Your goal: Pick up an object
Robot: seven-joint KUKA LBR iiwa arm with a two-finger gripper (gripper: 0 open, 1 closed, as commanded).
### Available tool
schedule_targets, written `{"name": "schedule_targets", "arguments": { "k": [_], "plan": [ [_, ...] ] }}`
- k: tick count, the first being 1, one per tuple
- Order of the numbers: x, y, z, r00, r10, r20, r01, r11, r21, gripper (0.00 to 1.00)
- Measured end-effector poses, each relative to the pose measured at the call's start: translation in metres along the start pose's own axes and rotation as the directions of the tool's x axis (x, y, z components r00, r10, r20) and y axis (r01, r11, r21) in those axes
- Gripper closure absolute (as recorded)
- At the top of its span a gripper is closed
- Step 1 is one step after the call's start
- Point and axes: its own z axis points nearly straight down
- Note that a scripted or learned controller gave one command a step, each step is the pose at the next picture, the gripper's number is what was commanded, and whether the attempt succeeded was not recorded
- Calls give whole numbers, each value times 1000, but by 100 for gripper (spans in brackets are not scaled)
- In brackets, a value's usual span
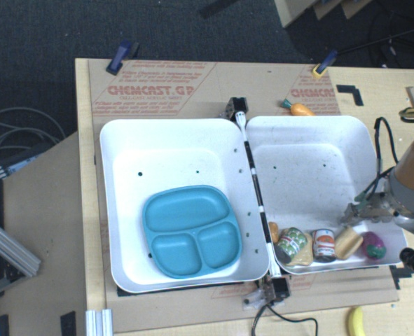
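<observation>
The gripper [364,212] hangs low over the right bin [312,152]; its grip state cannot be told. Just below it lies a bread roll [347,243], flanked by a purple object [373,244] and a small can [323,244], then a green packet [292,243] further left.

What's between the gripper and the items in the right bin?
Nothing visible. The gripper sits low over the right bin near its right wall, with bare floor between it and the row along the front wall: bread roll, can, purple item. The roll lies closest.
</observation>
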Motion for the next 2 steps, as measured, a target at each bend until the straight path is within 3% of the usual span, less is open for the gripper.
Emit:
{"name": "schedule_targets", "arguments": {
  "k": [1,2],
  "plan": [
    [25,82,-81,1000,-4,0,4,1000,-2,100],
    [37,-1,-82,1000,-2,0,2,1000,2,100]
  ]
}}
